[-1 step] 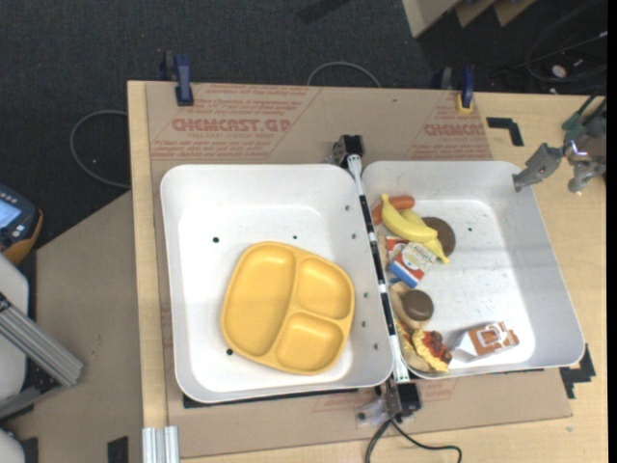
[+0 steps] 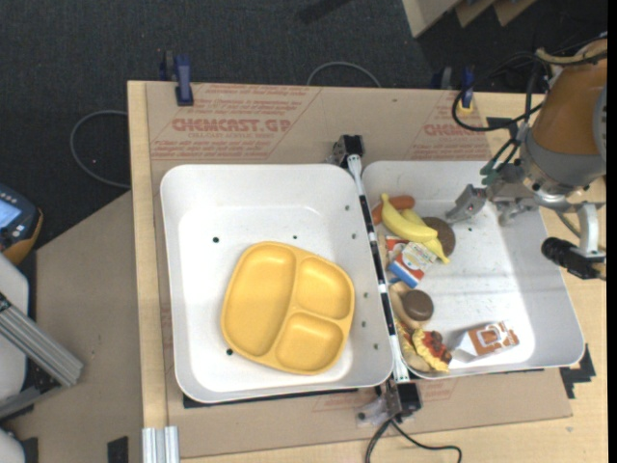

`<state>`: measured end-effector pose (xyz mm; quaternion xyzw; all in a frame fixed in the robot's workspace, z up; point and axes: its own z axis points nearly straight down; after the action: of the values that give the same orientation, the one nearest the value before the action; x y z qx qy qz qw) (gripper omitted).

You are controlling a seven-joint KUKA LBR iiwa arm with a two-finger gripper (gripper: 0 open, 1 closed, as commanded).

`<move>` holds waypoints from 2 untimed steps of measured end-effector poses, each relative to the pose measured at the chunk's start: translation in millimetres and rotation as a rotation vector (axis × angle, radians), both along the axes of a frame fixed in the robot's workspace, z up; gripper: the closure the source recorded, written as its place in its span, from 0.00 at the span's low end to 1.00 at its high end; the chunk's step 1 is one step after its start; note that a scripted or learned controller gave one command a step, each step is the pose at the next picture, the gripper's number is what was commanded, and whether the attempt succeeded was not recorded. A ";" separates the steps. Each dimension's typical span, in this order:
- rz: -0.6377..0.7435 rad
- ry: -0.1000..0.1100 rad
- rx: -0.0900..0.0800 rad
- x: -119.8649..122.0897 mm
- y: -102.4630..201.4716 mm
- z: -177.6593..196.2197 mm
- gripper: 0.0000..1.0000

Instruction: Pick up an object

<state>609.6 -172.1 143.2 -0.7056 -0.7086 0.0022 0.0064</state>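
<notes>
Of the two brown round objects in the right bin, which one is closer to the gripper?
The upper brown disc, beside the banana, lies nearer the gripper. The other brown disc sits lower in the bin.

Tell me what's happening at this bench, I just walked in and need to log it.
A grey arm with an orange band reaches in from the right, its claw over the upper part of the right bin with nothing between its fingers. That bin's left side holds a banana, a brown disc, small packets and an orange-and-white box. The left bin holds a yellow divided tray.
</notes>
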 end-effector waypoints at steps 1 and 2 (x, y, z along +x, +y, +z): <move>-0.007 -0.028 -0.012 -18.3 37.1 -54.0 0.00; -0.006 -0.033 -0.014 -16.5 36.2 -40.6 1.00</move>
<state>593.1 -135.9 102.6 -0.7077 -0.7064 -0.0047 -0.0104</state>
